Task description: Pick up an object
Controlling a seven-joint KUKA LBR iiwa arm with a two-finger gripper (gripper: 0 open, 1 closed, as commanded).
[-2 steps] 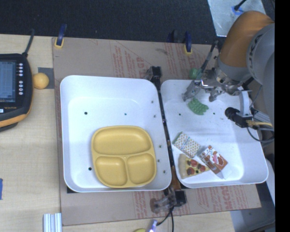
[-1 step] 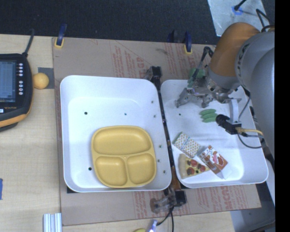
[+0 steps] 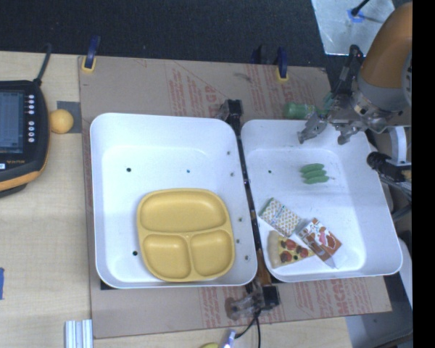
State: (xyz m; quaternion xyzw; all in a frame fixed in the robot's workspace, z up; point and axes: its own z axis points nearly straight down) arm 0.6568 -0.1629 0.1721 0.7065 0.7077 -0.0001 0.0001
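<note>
Here the left bin (image 3: 112, 151) holds a yellow tray (image 3: 186, 233); the right bin (image 3: 377, 216) holds green pods (image 3: 314, 173), packets (image 3: 304, 232) and pizza slice (image 3: 288, 251). The fingers (image 3: 309, 130) stand open, gripping nothing.

The hand (image 3: 326, 127) hangs with fingers spread over the right bin's (image 3: 362, 267) far edge, near a green pod (image 3: 313, 173), with a pizza slice (image 3: 288, 250) and two packets (image 3: 300, 228) toward its near edge, while the left bin (image 3: 116, 151) carries a yellow divided tray (image 3: 185, 233).
</note>
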